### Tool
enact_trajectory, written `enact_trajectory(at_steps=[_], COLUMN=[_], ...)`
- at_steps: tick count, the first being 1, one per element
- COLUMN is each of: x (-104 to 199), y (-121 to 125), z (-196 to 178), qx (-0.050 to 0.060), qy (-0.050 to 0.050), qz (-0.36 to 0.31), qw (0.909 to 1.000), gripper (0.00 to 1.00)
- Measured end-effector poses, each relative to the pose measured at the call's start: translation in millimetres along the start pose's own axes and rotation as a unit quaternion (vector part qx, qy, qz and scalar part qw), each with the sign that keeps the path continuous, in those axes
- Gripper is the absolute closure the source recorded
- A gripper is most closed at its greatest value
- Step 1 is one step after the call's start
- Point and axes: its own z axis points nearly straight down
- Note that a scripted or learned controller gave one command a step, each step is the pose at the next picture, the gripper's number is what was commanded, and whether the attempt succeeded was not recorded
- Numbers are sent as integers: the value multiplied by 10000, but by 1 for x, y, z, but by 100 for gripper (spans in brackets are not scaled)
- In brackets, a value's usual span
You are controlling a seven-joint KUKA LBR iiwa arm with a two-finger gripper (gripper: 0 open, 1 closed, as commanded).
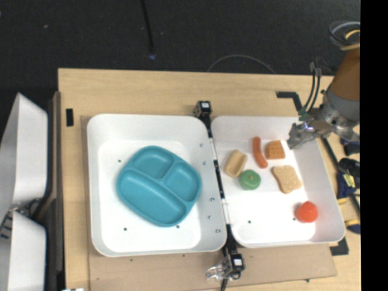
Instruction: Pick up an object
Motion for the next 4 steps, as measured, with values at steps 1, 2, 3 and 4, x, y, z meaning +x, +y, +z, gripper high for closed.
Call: enact_trajectory(at_steps=[1, 2, 3, 4], x=[-1, 46, 107, 156], y=[2, -4, 3, 1], z=[-55, -50, -42, -31], qx=[-2, 30, 33, 36], qy=[-4, 3, 3, 5], qz=[-1, -6, -9, -6], qw=[10000, 10000, 10000, 10000], gripper=[100, 100, 100, 100])
